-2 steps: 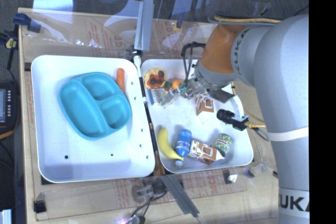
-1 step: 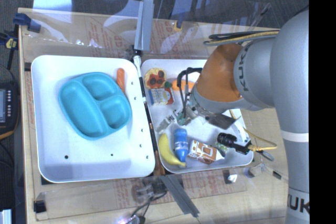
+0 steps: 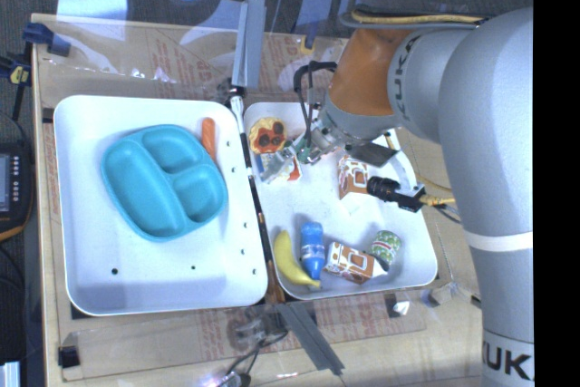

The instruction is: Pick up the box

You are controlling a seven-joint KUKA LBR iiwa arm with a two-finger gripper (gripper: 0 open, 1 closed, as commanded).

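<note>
While the grey two-finger gripper (image 3: 306,149) sits low over the right white bin (image 3: 418,272), can't tell its state. Brown-and-white carton box (image 3: 352,177) stands just right of it, apart. Second brown patterned box (image 3: 350,260) lies well below, between blue bottle (image 3: 312,250) and green can (image 3: 385,247). Yellow banana (image 3: 290,262) beside bottle. Blue divided tray (image 3: 165,180) far left.

The right bin (image 3: 419,272) is crowded. The arm (image 3: 426,86) overhangs its upper half, covering the approach there. A banana (image 3: 288,260), blue bottle (image 3: 312,249), box (image 3: 352,261) and green can (image 3: 387,246) line the lower edge, close together or touching. Open floor remains mid-bin, between these and a carton (image 3: 352,177). In the left bin (image 3: 82,222), a blue tray (image 3: 163,179) takes the centre; its margins stay passable.
</note>
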